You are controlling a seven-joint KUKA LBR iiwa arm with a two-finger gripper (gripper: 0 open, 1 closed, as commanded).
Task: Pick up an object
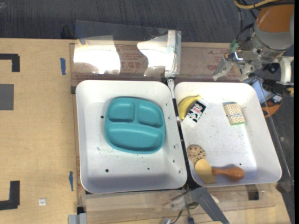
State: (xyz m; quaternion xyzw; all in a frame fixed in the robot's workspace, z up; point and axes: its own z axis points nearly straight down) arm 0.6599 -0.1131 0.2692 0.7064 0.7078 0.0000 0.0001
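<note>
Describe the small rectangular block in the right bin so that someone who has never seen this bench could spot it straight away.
Look at the right bin of the two white ones. In its upper right part, away from the walls, lies the rectangular block, alone on bare white floor. It is pale tan and speckled with a greenish lower end, unlike the yellow banana and the black-and-white card by the left wall.

The arm (275, 22) is running off the top and right edges, so its upper links are lying out of sight. The gripper (233, 62) is reading as a blur of grey metal, its fingers too small to make out. The yellow banana (185, 104) is lying partly under a black-and-white card (196, 111), whose print is staying illegible.
</note>
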